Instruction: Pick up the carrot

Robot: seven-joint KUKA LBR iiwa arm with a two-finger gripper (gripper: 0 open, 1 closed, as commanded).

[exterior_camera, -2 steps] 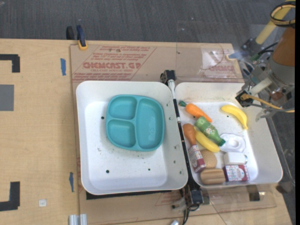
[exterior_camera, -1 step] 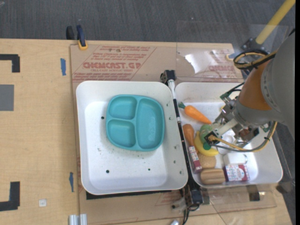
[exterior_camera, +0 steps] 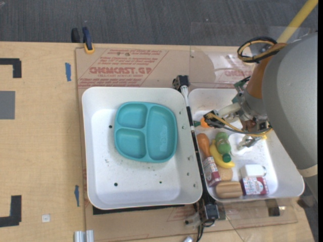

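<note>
Orange tapered plastic carrot (exterior_camera: 203, 143) was seen lying in the right white bin (exterior_camera: 287, 183), touching a yellow banana (exterior_camera: 220, 157). The two-finger gripper (exterior_camera: 246, 130) was noted nearby; its opening could not be judged. Crowding was expected to risk a wrong grasp.

Grey arm (exterior_camera: 295, 102) reaches in from right, orange band (exterior_camera: 256, 82) above wrist. Gripper (exterior_camera: 214, 120) low, pointing left, wrapped in yellow-black cables.

Along the top of the frame we see a dark grey carpeted floor (exterior_camera: 151, 6). Below it lies a pale wooden bench top (exterior_camera: 38, 135), marked with black tape corners (exterior_camera: 12, 67) at the left edge and small blue tape strips (exterior_camera: 67, 71). Light falls evenly, without hard shadows.
</note>
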